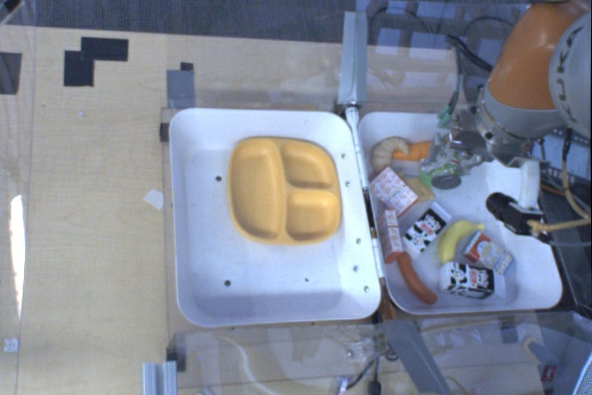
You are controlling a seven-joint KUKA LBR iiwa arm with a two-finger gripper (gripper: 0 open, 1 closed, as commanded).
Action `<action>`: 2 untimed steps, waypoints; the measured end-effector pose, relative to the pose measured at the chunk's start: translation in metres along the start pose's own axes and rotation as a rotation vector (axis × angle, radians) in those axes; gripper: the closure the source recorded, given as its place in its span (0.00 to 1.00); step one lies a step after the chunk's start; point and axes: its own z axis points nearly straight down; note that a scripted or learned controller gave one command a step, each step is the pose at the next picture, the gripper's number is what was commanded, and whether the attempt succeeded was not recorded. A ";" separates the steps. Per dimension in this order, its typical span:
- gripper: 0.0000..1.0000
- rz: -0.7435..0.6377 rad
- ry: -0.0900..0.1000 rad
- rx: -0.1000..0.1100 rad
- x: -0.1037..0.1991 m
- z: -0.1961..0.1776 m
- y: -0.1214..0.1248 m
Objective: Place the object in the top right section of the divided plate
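Gripper [448, 164] low over right bin [546, 296] at its 12 o'clock, just beside croissant [388, 149], finger spread impossible to tell, nothing visibly held, yellow divided plate [259, 199] in left bin [199, 227]

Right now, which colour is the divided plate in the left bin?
Yellow; the divided plate shows best in the camera view.

Lighting: bright, even, overhead; colours read true. Shadows: soft and short; a faint grey band lies along the near inner wall of the left bin [277, 305]. Glare: a white vertical streak on the desk [92, 199] at the far left edge, and mild sheen on the yellow divided plate [282, 190]. Sharpness: moderate; small packets in the right bin [546, 287] lack fine detail. Arm [541, 60] slightly soft. Edge distortion: slight.
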 end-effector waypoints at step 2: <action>1.00 -0.275 0.002 0.000 0.117 0.013 -0.074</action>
